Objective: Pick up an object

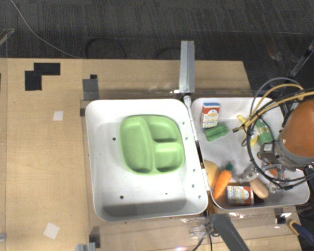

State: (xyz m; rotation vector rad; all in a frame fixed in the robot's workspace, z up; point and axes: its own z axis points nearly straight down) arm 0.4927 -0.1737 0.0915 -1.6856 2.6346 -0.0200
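Item: right bin (300, 196), my arm over its 3 o'clock side. Claw (268, 167) state: I cannot tell. Candidates at 6 o'clock: can (239, 195), carrot (222, 182). Step: approach, I judge. Next: descend squarely onto one object.

Wooden bench (39, 169) bears left bin (104, 166), right bin (298, 197) side by side

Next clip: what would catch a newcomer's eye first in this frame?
Probably the green divided plate, sitting alone in the middle of the left bin. Next, the orange band of the arm with its looping cables over the right bin. Below it, a carrot and a small can crowd the bin's near edge; a little carton stands at the far edge.
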